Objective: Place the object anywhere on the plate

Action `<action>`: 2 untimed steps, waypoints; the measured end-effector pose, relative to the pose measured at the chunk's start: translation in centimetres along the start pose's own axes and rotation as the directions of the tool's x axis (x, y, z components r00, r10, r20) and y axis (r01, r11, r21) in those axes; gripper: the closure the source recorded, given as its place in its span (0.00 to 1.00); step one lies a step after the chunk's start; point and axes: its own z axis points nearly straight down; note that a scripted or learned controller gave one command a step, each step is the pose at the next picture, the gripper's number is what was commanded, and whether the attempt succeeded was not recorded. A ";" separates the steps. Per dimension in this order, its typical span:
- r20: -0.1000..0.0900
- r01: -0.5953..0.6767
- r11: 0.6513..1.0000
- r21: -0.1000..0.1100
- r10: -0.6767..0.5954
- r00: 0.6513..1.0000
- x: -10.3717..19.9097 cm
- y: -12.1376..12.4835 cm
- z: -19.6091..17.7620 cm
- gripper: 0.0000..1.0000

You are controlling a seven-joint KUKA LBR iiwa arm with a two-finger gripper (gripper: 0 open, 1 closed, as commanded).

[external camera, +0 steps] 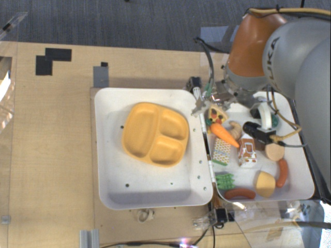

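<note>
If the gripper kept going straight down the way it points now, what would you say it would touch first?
Probably the carrot. The gripper hangs over the upper left of the right bin, just above the carrot's leafy end, though depth is hard to judge from this slanted view.

Arm over the toy-food bin, plate in the other bin

The yellow 3-compartment plate (154, 134) lies in the left white bin (111, 190). The right white bin (305, 187) holds a toy carrot (225, 134), 2 sausages, a cheese wedge (265, 184) and a small carton (247, 152); the grey-and-orange arm (279, 45) hangs above its far end.
</note>
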 end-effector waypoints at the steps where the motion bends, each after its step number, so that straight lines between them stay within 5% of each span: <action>1: 0.001 0.007 1.000 -0.007 -0.007 1.000 0.0 0.2 -1.2 1.00; 2: 0.002 0.007 1.000 -0.006 -0.007 1.000 0.0 0.2 -1.1 0.00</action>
